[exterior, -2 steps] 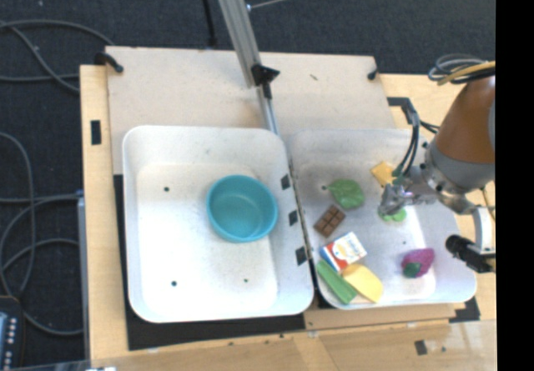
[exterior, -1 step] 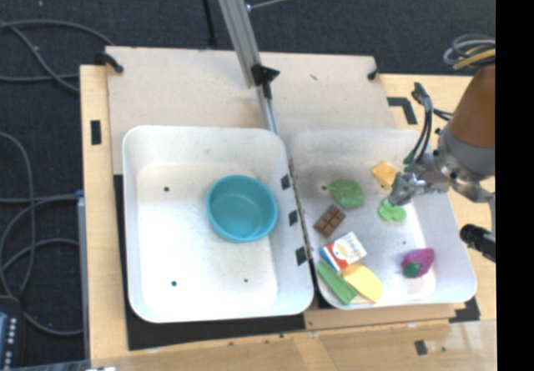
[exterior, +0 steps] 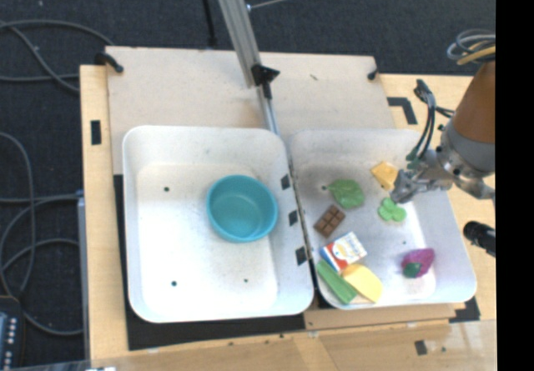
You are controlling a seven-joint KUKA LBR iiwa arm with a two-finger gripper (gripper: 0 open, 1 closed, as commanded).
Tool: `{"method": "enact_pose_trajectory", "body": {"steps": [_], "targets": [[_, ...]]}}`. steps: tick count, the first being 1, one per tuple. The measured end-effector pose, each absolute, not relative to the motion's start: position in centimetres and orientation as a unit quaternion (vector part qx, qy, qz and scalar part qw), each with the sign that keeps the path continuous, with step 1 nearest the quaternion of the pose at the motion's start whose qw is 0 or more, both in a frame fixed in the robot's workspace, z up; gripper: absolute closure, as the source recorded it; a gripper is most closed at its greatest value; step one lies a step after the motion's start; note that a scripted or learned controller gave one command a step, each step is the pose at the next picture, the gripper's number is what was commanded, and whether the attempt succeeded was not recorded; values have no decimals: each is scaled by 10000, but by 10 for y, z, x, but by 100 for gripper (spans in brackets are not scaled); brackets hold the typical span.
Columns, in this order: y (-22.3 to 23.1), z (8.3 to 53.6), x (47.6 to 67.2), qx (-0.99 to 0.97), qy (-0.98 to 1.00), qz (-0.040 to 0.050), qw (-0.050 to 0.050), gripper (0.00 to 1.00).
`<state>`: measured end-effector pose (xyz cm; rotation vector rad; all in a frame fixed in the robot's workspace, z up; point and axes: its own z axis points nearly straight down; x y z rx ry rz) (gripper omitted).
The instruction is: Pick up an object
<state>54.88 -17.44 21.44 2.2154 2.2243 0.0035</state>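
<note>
Gripper (exterior: 404, 191) over small green piece (exterior: 391, 211); grasp unclear; carton (exterior: 343, 253) print seemingly unreadable.

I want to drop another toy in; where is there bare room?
The left bin is bare all around the blue bowl. The right bin is free along its far edge; its centre and near-left corner, by the chocolate bar, are crowded.

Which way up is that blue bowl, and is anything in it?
Upright and empty. The blue bowl sits in the left bin with its opening facing up, and its bare blue inside shows.
</note>
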Motion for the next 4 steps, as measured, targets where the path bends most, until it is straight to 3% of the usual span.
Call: {"method": "enact_pose_trajectory", "body": {"steps": [1, 2, 4], "targets": [[-131, 212, 560, 7046, 7096, 8, 0, 100], [-83, 219, 583, 7042, 7100, 15, 5, 100], [16, 243, 602, 7040, 7102, 15, 0, 100]]}}
